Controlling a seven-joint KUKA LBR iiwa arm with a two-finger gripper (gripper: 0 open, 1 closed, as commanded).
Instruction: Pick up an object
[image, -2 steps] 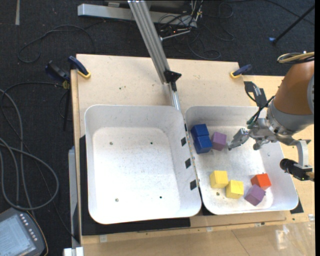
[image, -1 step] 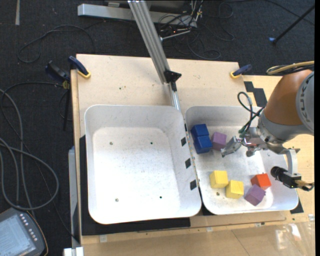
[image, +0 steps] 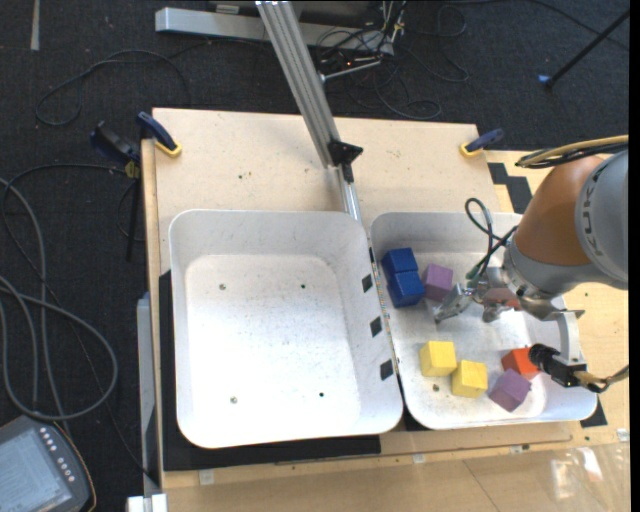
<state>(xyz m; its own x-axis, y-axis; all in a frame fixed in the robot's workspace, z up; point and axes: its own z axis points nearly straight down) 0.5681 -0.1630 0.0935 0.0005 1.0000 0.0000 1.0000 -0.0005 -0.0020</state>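
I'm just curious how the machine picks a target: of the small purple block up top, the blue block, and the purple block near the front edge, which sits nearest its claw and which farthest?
Seen from the overhead camera, from the end effector:
1. Small purple cube, just up and left of it.
2. Blue block, further left by the bin wall.
3. Purple cube near the front edge, farthest.

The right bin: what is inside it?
The right bin holds two blue blocks, two purple and two yellow ones, and an orange one. The arm covers its right part.
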